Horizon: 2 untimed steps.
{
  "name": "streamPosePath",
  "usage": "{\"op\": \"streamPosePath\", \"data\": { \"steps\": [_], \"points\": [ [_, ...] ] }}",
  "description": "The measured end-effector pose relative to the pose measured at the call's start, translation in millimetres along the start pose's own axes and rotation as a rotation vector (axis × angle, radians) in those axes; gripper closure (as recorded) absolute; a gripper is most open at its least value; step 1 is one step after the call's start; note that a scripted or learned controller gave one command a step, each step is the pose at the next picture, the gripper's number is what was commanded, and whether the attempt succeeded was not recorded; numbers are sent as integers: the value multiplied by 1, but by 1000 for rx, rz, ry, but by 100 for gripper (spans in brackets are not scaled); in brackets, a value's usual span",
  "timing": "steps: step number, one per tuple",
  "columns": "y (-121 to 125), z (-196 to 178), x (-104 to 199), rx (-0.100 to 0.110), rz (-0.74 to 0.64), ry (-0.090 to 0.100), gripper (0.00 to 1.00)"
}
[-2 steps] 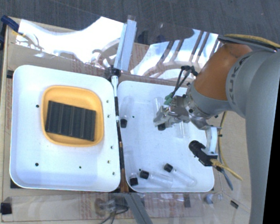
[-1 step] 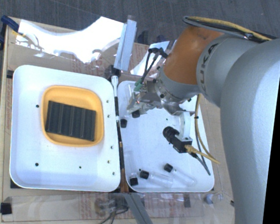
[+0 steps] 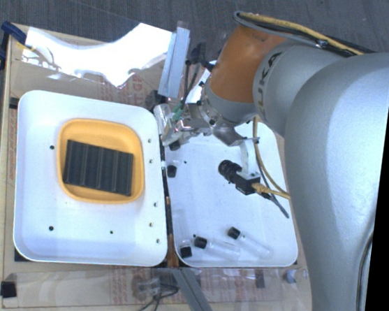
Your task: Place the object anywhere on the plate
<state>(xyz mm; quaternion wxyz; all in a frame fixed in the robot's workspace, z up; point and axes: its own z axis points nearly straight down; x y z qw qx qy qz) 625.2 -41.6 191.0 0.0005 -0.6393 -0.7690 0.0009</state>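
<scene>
1. Objects. I see two clear tubes with black caps, one (image 3: 206,244) just beside the other (image 3: 244,239). Both lie flat near the front wall of the right bin (image 3: 195,208), well apart from the claw (image 3: 174,124) and toward the view's bottom from it. A small black piece (image 3: 171,171) lies nearer, just below the claw, close to the wall shared with the left bin (image 3: 31,223). I cannot tell which item is the task's object. None of them is on the plate.

2. Plate. The yellow plate (image 3: 70,132) sits in the left bin, to the view's left of the claw and slightly lower. A dark ridged panel (image 3: 99,168) covers its centre.

3. Claw. It hangs over the rear left corner of the right bin, near the dividing walls. I cannot tell whether it is spread or pressed together. I see nothing pinched in it.

4. Arm. The orange band (image 3: 238,58) sits above the claw, to its upper right. A black connector (image 3: 233,171) on a yellow cable hangs to the claw's lower right, over the right bin.
</scene>
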Motion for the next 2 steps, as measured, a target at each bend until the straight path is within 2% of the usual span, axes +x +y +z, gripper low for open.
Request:
{"op": "streamPosePath", "data": {
  "steps": [1, 2],
  "points": [
    [-14, 0, 47, 4, -223, 2, 100],
    [-14, 0, 47, 3, -223, 1, 0]
  ]
}}
